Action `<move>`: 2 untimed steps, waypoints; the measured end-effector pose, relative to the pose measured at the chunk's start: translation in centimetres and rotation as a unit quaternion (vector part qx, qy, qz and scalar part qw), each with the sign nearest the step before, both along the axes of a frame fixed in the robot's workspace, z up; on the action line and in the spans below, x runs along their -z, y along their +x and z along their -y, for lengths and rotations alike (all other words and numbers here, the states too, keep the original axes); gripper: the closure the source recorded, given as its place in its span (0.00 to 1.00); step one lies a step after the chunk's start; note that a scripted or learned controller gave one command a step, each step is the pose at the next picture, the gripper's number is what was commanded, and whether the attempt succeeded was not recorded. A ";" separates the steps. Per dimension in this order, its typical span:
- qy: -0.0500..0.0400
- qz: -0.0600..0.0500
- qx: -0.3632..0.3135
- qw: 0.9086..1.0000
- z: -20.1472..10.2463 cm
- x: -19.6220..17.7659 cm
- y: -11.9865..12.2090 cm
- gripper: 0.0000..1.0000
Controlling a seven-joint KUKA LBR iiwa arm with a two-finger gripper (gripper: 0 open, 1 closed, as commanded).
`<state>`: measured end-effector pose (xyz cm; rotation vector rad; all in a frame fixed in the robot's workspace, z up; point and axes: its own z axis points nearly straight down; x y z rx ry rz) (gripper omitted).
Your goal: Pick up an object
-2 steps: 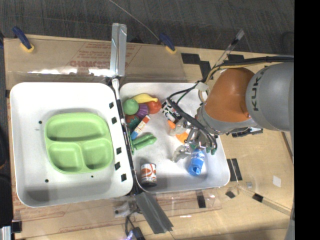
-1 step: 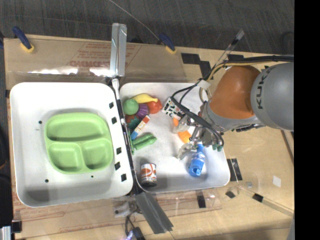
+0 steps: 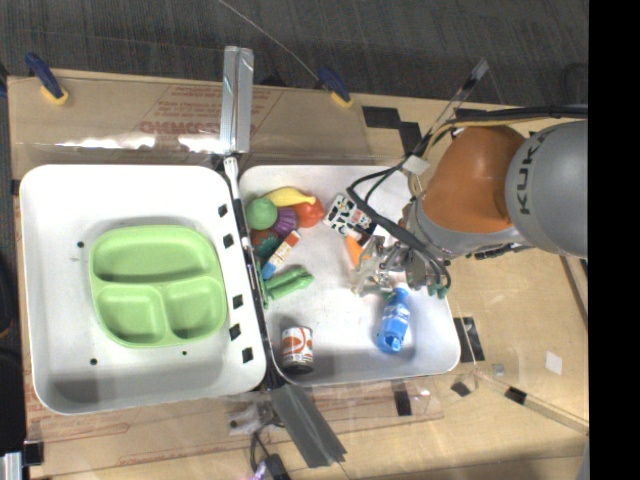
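One gripper low in the right bin just above a blue bottle, finger state unclear

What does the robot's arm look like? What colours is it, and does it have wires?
The arm is big and rounded, smooth grey with black letters on its side, and a shiny orange band above the wrist. Black cables loop out beside the band toward the tool, which is a small cluster of silvery metal parts. A square black-and-white patterned tag sits next to it.
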<state>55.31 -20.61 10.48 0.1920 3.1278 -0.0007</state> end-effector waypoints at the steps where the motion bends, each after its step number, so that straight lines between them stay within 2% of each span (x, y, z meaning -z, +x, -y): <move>1: -0.001 -0.002 -0.168 0.986 0.1 1.2 5.1 1.00; 2: -0.001 -0.002 -0.167 0.986 0.2 1.2 5.1 0.00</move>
